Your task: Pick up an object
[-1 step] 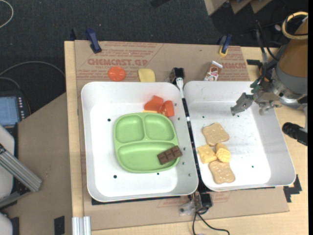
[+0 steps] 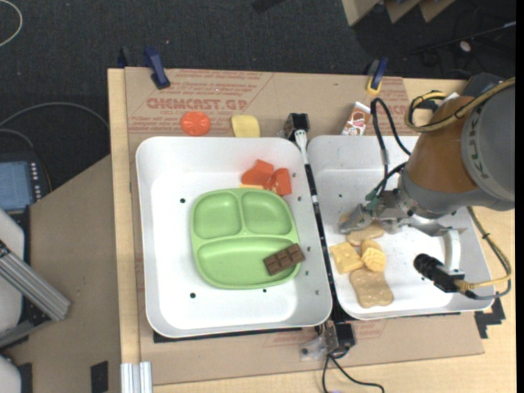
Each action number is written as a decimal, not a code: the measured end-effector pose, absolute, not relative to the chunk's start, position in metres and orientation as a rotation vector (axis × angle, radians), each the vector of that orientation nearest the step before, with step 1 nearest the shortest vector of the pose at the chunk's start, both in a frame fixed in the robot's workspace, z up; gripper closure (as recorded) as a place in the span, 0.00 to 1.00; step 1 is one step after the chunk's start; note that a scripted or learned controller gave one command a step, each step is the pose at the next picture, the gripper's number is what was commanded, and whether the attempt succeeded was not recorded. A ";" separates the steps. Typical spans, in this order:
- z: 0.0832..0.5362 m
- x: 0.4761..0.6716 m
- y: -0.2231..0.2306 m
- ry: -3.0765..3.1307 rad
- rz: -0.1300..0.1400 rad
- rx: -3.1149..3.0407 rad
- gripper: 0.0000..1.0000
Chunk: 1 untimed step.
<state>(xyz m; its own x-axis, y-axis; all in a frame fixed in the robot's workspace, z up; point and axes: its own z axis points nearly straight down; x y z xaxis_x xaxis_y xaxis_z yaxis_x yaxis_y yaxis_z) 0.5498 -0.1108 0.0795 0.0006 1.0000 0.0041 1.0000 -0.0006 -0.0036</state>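
A robotics lab or test cell is indicated. A bench (image 2: 246,88) topped with a brown board printed "CHEMCAST" is seen, held down by blue clamps (image 2: 155,66) at its far edge. Two white bins (image 2: 155,244) are set side by side on it, and toy food is scattered in them, along with a green plate (image 2: 237,236). A grey and orange arm (image 2: 454,158) is mounted at the right, with cables (image 2: 385,129) run along it. Dark carpet (image 2: 74,31) and an aluminium frame piece (image 2: 29,289) are visible around the bench.
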 end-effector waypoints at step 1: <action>0.117 0.655 -0.094 -2.236 -0.013 -2.222 0.00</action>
<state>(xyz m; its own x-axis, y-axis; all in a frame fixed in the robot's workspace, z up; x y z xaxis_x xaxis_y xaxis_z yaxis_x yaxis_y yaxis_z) 0.6553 -0.0936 0.1170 -0.0059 1.0000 -0.0019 0.9999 0.0060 0.0135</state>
